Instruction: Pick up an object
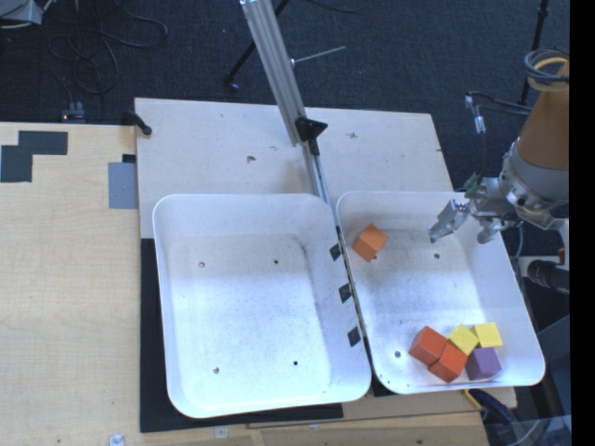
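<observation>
- Gripper [468, 221] hanging over the far right part of the right bin [409, 384], arm reaching in from the right, orange band above the wrist.
- Claw spread apart and holding nothing: two grey fingers [448, 221] splayed, bare bin floor between them.
- Orange cube [370, 242] alone in the far left part of the right bin, just beside the divider, well apart from the other blocks; probably the easiest pick, free on every side but the divider's.
- Cluster in the near right corner of the same bin: red block [429, 344], orange block [450, 362], yellow block [464, 339], second yellow block [488, 334], purple block [482, 364], all touching or nearly so.
- Packed so tight, likely hard to slip a finger between; bin wall close behind adds to the crowding.
- Gripper near neither group: between the lone cube to its left and the cluster nearer the camera; target not yet evident.
- Left bin [172, 249] beside the right one, showing only specks and small dark marks on its floor.
- Slanted aluminium rail [279, 68] from the far side down to the seam between the bins, with a black bracket [310, 130] partway along; likely a fixture mount.
- Hard to make out: finger tips' height above the bin floor, unclear from this slant.
- Upper arm cut off at the right edge.
- Exact contacts inside the cluster uncertain; purple block partly tucked behind its neighbours.
</observation>
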Motion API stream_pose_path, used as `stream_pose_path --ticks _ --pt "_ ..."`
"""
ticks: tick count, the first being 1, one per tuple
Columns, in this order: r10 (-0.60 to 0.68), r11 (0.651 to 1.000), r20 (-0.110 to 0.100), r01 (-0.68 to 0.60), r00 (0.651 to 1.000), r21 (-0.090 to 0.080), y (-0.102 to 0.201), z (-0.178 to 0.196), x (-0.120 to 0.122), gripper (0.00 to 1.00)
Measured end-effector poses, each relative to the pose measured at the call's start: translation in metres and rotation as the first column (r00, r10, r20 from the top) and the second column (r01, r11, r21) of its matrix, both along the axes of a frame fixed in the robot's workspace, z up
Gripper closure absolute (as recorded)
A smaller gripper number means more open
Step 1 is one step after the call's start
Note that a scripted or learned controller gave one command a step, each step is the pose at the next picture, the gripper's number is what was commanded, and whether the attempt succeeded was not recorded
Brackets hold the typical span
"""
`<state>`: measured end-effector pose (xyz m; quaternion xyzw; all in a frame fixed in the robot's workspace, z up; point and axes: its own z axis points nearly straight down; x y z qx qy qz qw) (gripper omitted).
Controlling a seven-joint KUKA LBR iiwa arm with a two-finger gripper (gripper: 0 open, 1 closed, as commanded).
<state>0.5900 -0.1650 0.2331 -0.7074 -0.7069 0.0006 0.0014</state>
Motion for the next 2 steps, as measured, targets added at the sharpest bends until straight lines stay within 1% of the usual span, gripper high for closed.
stream_pose_path --ticks 1,2 --pt "0.005 1.000 0.000 -0.005 1.000 0.001 0.052 -0.040 0.040 0.00" --pt "-0.001 1.000 0.021 0.001 1.000 -0.005 0.061 -0.113 0.060 0.00"
